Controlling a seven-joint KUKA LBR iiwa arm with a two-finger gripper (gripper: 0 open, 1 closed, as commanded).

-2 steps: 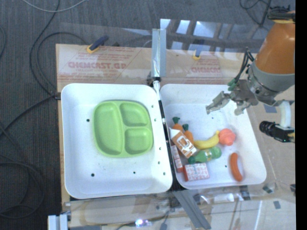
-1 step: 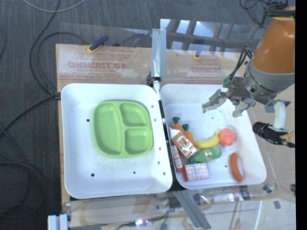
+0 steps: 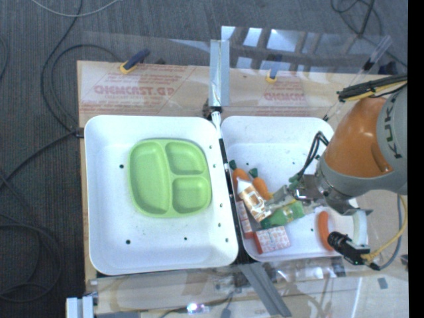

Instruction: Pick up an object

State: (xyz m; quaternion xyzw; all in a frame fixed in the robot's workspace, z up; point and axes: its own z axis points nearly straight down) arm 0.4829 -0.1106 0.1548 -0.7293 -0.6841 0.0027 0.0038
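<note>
In the right bin, a pile of objects lies along the left wall and the front. It holds two orange carrots, a small orange-and-white carton, a green bottle and a flat red-patterned packet. An orange sausage-shaped piece lies near the front right corner. My gripper hangs low over the pile, just above the green bottle and right of the carton. The grey wrist and orange band cover the bin's right side. Nothing is visibly lifted.
The left bin holds a green divided plate. A raised divider runs between the two bins. The back half of the right bin shows bare white floor with a few small dark specks. Cables trail at the arm's lower right.
</note>
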